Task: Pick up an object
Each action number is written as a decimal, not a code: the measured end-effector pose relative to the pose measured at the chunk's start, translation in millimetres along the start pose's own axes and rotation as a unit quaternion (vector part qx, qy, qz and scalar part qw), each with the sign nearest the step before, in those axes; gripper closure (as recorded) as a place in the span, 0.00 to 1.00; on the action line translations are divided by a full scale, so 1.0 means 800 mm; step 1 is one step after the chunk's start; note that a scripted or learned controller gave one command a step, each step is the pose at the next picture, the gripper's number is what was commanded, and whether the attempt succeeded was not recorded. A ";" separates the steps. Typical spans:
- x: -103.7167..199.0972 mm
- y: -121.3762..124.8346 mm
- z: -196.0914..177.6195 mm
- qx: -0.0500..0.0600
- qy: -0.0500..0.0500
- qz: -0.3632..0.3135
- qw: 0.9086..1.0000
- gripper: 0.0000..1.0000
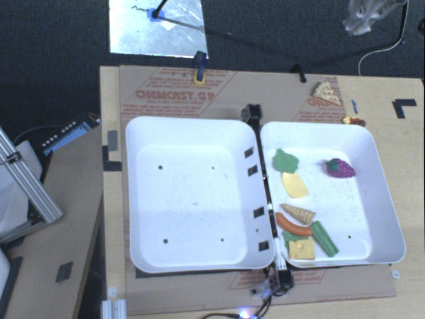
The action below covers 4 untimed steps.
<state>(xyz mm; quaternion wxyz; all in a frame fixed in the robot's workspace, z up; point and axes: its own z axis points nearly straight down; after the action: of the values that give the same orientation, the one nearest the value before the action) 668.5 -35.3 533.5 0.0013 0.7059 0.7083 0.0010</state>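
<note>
Cheese cube (pixel 302 249): yellow, at the near edge of the right bin (pixel 382 178), touching the green stick beside it.
Green stick (pixel 325 238): lies slantwise just right of the cheese cube.
Sausage (pixel 293 225): orange-red, just above the cheese cube, near the divider between the bins.
Cone (pixel 298 212): tan, just beyond the sausage.
Yellow piece (pixel 295 185): pale, mid-bin, just below the green leaf (pixel 285 160).
Grapes (pixel 339 168): purple bunch, well apart from the rest, toward the far right of the bin.
Left bin (pixel 189 195): white, beside the right bin.
Pizza slice (pixel 327 93): on the surface (pixel 272 95) beyond the right bin.
Jaws (pixel 366 10): high at the upper right, off beyond the surface, blurred; cannot tell whether wide or narrow; nothing visible between them.
</note>
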 end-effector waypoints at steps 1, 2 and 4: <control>0.014 0.000 -0.002 0.000 0.000 0.000 1.000 1.00; -0.062 -0.001 -0.002 0.000 -0.001 0.003 1.000 1.00; 0.006 0.002 0.096 -0.002 -0.001 -0.001 1.000 1.00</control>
<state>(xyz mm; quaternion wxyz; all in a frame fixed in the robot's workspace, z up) 670.0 -30.6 456.8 0.0027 0.7055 0.7087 0.0016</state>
